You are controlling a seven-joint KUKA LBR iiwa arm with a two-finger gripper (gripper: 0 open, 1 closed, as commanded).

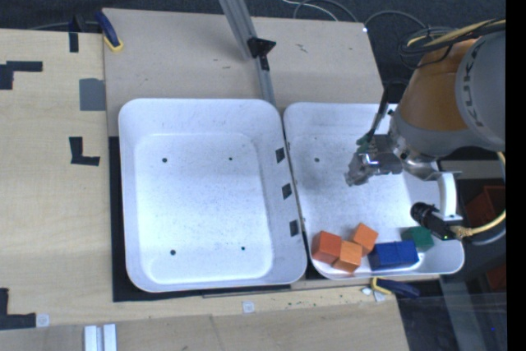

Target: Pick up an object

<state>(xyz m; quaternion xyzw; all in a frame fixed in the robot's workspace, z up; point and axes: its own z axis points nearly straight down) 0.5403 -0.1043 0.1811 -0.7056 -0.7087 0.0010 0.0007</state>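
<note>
Tan bench (49,201), speckled white bins (205,115); orange cubes (329,245), blue block (393,256); fingers (359,173) state unclear.

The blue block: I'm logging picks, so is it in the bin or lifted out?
In the bin. The blue block lies at the right bin's near edge beside orange blocks, apart from the gripper.

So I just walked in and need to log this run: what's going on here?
A KUKA arm reaches in from the right, its gripper over the middle of the right bin. Nothing visible is in its grasp. The objects sit bunched at that bin's near edge: orange blocks, a blue block and a green piece.
</note>
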